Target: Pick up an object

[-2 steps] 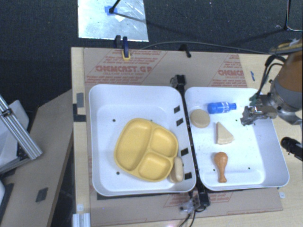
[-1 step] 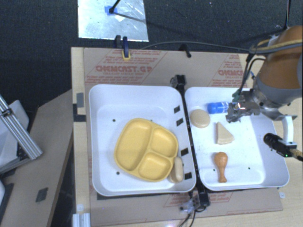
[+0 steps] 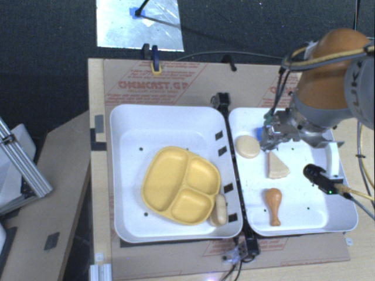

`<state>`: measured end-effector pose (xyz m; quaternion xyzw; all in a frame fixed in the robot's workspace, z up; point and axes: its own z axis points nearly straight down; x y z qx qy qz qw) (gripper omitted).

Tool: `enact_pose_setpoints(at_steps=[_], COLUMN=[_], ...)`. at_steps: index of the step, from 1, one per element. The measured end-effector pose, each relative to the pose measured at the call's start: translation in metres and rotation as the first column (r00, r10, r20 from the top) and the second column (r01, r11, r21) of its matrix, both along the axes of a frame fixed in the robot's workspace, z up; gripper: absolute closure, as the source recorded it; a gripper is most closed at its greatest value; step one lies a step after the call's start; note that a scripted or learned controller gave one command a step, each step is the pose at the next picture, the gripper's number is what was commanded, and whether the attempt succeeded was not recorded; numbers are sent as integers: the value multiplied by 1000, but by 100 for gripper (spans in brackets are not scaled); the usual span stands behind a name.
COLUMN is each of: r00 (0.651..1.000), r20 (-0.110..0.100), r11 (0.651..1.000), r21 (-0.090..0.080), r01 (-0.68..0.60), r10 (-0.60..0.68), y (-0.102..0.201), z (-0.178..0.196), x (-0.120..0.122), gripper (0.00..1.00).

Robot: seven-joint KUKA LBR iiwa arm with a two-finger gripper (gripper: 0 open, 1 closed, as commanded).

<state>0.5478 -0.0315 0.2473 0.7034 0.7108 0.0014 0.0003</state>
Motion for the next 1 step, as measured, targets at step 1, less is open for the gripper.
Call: enact_pose_setpoints(at_steps=[1], r00=[1000], r20=[-1], r11=[1000], r21=[-1], r01=[1], r10=[-1], y=[54], z=[-12], x=[15], gripper=[100])
